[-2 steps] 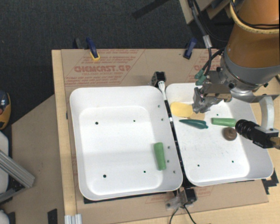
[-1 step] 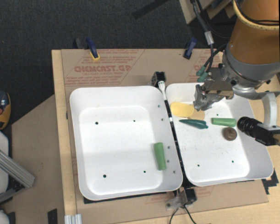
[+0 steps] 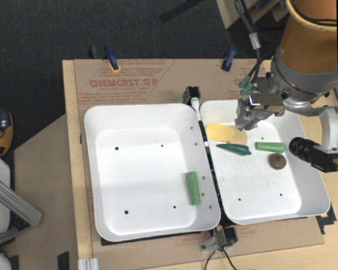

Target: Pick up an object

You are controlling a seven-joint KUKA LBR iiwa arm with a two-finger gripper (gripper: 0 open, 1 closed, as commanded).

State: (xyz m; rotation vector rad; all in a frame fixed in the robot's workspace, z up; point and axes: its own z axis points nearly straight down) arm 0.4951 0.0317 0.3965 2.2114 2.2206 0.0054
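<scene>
1. Yellow piece point(image 3: 220, 132) as the likely object to pick: lying flat in the right bin point(image 3: 304, 207), just left of and slightly below the gripper point(image 3: 246, 123), edge nearly under it.
2. Gripper state: cannot tell whether wide or narrow, nothing seen held between.
3. To do the step well, judged from here: shift a little left to centre over the yellow piece, come straight down, close across the narrower side, lift slowly; a thin flat shape, so likely to slip unless gripped low against the bin floor.
4. Worth avoiding: the dark teal strip point(image 3: 234, 149) just below the gripper, touching or almost touching the yellow piece; easily dragged along.
5. Count, left to right: one green cylinder point(image 3: 192, 188) in the left bin point(image 3: 103, 161), well away to the lower left of the gripper; one yellow piece; one dark teal strip; one green bar point(image 3: 270, 147) to the lower right; one brown round piece point(image 3: 278, 161) beyond it.
6. Two white bins on one table point(image 3: 74, 107).
</scene>
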